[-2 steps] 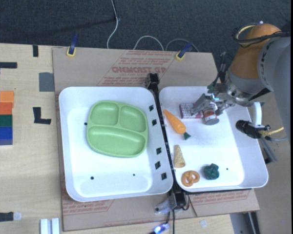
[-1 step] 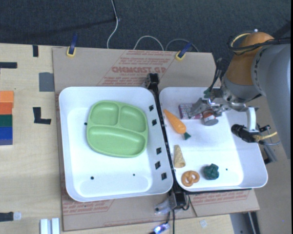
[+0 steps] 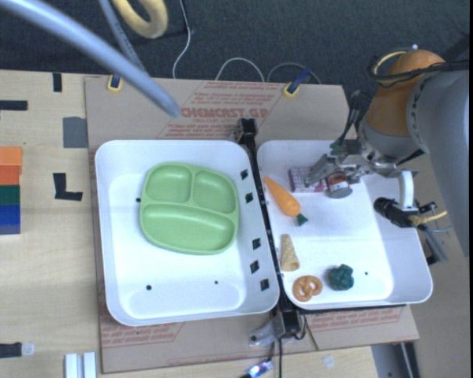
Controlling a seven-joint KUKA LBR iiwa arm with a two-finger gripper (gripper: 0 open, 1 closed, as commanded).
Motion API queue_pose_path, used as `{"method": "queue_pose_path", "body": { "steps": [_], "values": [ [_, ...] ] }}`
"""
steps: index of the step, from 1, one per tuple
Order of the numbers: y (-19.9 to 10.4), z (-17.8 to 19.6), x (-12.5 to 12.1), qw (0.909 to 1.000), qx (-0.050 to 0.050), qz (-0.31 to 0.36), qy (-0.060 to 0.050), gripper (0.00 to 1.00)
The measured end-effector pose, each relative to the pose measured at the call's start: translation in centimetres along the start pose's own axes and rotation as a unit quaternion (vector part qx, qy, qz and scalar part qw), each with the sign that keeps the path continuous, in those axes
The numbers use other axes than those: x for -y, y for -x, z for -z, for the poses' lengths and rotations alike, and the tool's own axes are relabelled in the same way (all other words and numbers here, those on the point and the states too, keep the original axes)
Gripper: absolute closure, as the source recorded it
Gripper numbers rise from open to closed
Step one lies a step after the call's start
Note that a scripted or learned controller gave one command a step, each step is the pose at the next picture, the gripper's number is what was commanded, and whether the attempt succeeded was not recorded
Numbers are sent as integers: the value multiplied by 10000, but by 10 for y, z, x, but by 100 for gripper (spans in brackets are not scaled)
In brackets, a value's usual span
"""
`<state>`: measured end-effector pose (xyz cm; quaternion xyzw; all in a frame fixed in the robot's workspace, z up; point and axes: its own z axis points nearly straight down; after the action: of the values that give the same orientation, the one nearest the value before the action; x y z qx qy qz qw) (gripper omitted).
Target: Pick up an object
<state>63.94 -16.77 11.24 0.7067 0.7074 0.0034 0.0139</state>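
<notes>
**Pincer low over the right bin's far corner**

The pincer (image 3: 337,178) sat low in the far part of the right bin (image 3: 394,235), at the end of the grey arm (image 3: 433,124) with its orange band. Whether its fingers were apart or closed could not be told from this slanted view; metal and a reddish part crowded the tip. Just beside it, toward the divider, lay a small flat packet (image 3: 302,179) with pink and white print, apparently touching the tip or nearly so. Nothing was visibly held.

By the look of it, the step in hand was the reach or the closing on that packet, the nearest candidate for the pick. The next move would call for the fingers to straddle the packet's thin edges and close firmly before any lift, since a flat thing lying flush on smooth plastic gives little to bite on.

Further out in the same bin lay an orange toy carrot (image 3: 282,198) with a green stub, tapered and glossy; a pale cone-shaped piece (image 3: 288,251); a brown pretzel (image 3: 307,287), looped and knobbly; and a dark green, bumpy broccoli-like lump (image 3: 342,276). The left bin (image 3: 118,211) carried a light green divided plate (image 3: 191,209), smooth and rounded, with three compartments. Both bins rested on a cardboard sheet (image 3: 221,109) over the wooden counter (image 3: 31,274).
</notes>
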Motion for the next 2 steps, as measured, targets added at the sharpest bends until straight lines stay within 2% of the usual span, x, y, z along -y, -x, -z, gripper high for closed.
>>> {"method": "queue_pose_path", "body": {
  "steps": [1, 2],
  "values": [
    [-2, 11, -2, 10000, -9, 15, 13, 100],
    [-4, 72, -7, 9999, -72, 5, -116, 100]
  ]
}}
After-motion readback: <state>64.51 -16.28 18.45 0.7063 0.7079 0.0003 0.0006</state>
